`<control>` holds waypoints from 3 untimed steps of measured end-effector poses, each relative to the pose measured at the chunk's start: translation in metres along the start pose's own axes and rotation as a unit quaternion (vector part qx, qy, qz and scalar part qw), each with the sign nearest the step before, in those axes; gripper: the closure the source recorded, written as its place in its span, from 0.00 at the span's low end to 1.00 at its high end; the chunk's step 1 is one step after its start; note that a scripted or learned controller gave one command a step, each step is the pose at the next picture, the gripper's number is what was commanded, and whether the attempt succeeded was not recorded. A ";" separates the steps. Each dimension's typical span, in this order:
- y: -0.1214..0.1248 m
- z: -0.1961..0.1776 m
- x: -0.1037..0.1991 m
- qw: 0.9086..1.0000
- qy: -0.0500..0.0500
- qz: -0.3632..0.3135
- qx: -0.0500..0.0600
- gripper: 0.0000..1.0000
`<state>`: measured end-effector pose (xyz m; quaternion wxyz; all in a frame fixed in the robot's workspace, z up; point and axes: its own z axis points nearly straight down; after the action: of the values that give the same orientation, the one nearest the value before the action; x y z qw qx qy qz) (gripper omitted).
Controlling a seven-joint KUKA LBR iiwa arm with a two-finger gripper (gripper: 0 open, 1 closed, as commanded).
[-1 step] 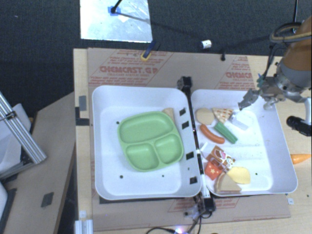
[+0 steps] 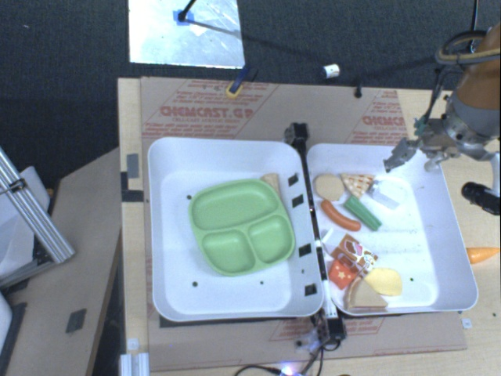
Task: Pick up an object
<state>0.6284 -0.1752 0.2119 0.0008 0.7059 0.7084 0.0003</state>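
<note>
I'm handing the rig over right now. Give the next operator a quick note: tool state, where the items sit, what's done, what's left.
Tool: above the right bin's upper right, nothing seen between its fingers.
Right bin: toy foods grouped on its left side, including hot dog, green piece, pizza slice, yellow piece.
Left bin: green divided tray.
An orange piece lies outside the right bin.
Done: nothing picked yet.
Left: descend, grasp one item, lift.

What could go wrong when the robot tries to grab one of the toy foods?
1. The toy foods lie packed together in the right bin, so the gripper may bump a neighbour or pinch two.
2. The yellow piece and bread slice look flat and sit near the bin's wall; they may slip out.
</note>
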 end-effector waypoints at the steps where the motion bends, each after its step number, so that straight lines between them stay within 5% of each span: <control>1: 0.000 0.062 -0.002 1.000 0.001 0.001 0.002 0.00; 3: -0.002 0.128 -0.005 1.000 0.000 0.000 0.000 0.00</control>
<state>0.6268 -0.1804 0.0844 0.0009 0.7055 0.7087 0.0002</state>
